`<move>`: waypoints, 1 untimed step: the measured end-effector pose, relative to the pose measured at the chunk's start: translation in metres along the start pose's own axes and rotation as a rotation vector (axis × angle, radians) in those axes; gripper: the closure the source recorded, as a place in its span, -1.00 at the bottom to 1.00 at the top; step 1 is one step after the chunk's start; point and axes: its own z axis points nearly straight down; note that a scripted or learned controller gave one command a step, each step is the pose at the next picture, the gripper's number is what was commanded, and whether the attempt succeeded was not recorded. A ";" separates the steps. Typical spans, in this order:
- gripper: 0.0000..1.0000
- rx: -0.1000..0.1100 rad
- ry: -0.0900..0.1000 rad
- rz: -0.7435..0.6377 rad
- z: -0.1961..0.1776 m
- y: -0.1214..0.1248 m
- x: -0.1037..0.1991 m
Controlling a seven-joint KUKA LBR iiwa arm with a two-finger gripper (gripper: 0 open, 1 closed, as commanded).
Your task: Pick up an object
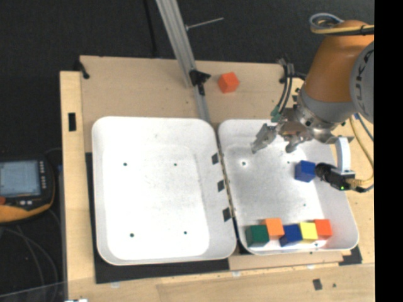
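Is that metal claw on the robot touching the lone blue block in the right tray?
Apart. The camera view shows bare white tray floor between the tool and the small blue cube, which sits alone in the right white bin.

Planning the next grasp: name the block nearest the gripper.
The blue block lying alone just below the gripper; the others sit in a row along the right bin's front wall.

6 small cubes (305, 170) lie in the right bin (249, 181).
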 end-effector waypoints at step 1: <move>-1.00 -0.001 0.000 0.003 0.000 0.000 0.000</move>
